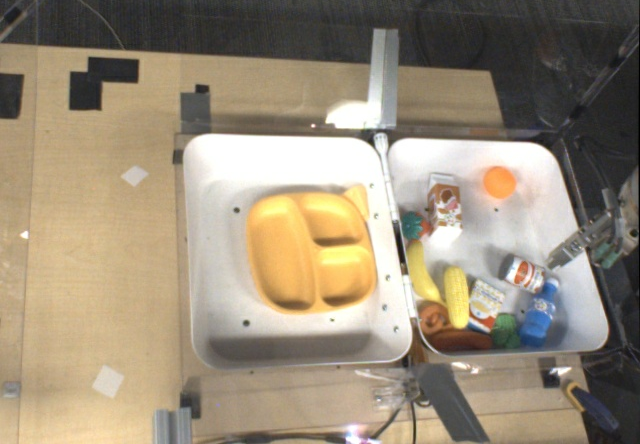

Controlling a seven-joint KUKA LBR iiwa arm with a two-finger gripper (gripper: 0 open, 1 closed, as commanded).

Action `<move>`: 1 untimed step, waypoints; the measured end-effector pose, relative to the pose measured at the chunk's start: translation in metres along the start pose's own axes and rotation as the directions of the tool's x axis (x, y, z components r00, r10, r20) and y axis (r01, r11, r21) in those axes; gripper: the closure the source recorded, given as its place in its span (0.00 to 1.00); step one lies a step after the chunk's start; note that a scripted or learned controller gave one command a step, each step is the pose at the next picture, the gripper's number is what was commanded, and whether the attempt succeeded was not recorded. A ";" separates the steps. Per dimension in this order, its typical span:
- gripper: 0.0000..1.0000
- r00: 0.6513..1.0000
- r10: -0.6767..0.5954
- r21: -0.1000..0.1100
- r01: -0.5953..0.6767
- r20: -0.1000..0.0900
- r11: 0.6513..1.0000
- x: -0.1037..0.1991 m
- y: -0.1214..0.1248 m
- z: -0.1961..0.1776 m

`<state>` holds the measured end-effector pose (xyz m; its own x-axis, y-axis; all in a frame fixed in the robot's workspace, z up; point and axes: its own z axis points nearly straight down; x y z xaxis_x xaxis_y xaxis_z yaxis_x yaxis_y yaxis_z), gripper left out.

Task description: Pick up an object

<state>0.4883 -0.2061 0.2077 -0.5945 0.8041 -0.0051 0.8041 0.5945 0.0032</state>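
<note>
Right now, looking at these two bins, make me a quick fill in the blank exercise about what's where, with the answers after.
1. The yellow divided tray lies in the ____ bin.
2. The ball near the right bin's far corner is ____ in colour.
3. The corn cob lies right beside the ____.
4. The claw reaches over the right bin's ____ edge, close to the red can.

Missing words: left; orange; banana; right

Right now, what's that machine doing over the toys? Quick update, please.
Tool at right bin's right edge, holding nothing visible. Nearest thing: red-and-white can, just beside it. Blue bottle and juice box crowd close.
</note>
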 end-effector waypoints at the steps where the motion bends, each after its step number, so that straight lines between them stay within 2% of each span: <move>1: 1.00 1.000 -0.025 0.001 0.025 -0.002 1.000 -0.004 0.008 0.041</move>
<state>0.4975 -0.2047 0.1663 -0.6143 0.7890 -0.0031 0.7890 0.6144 0.0023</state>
